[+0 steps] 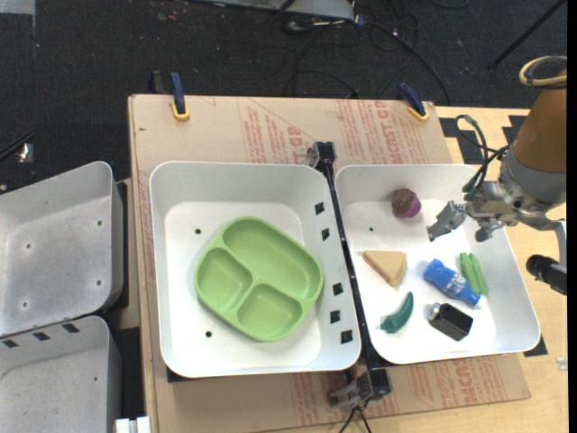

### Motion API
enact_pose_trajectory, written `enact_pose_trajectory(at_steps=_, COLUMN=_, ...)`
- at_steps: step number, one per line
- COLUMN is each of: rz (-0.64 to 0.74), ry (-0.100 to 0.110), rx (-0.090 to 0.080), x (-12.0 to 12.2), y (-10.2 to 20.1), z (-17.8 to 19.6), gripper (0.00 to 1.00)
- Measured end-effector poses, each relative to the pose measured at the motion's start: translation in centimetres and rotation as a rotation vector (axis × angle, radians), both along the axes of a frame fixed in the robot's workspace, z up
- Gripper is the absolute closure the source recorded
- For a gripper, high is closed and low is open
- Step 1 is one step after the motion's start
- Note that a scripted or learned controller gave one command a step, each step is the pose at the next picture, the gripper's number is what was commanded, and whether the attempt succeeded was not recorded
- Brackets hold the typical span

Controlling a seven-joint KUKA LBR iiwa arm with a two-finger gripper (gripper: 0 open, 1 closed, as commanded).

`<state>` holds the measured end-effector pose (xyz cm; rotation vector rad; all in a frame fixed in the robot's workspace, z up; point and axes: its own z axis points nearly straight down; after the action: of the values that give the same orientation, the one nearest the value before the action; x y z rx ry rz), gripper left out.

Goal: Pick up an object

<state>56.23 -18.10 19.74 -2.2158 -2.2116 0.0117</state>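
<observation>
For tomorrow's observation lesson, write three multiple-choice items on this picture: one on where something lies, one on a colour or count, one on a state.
1. Where does the green plate lie?
A. in the left bin
B. in the right bin
C. on the floor

2. How many compartments does the plate have?
A. two
B. three
C. five

3. What is the state of the purple ball?
A. held between the gripper's fingers
B. lying loose in the right bin
C. resting on the plate

Answers:
1. A: the plate sits inside the left bin, left of the divider between the bins.
2. B: ridges split it into one long section and two smaller ones.
3. B: the ball rests on the floor of the right bin, apart from the gripper, which is to its right.
</observation>
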Motion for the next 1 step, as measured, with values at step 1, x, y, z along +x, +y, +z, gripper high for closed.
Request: enact_pose_trajectory(at_steps=1, rz=0.003, ry=-0.013, rx=-0.003, x=0.32, y=0.04, z=0.70, gripper=0.00)
